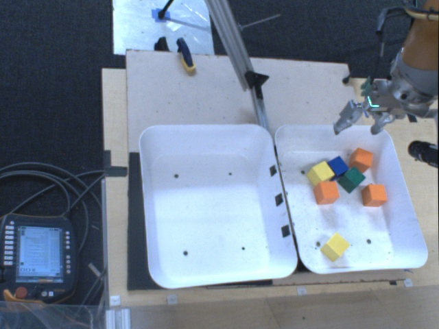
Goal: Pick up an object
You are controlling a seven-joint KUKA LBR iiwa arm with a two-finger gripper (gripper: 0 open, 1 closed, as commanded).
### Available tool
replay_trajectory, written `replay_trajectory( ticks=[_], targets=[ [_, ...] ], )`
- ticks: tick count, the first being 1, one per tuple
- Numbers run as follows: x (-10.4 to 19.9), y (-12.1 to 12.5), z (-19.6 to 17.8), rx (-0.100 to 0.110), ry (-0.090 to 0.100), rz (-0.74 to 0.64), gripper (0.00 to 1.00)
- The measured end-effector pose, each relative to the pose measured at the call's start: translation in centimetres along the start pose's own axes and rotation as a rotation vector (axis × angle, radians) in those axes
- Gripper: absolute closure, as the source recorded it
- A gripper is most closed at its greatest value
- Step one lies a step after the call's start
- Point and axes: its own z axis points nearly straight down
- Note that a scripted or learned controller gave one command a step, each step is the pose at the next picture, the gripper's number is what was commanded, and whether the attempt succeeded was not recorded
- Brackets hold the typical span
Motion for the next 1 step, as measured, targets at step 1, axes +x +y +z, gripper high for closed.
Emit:
replay_trajectory(
  ticks=[1],
  targets=[
    [0.01,0.06,-0.21,-0.004,-0.001,-0.001,0.00]
  ],
)
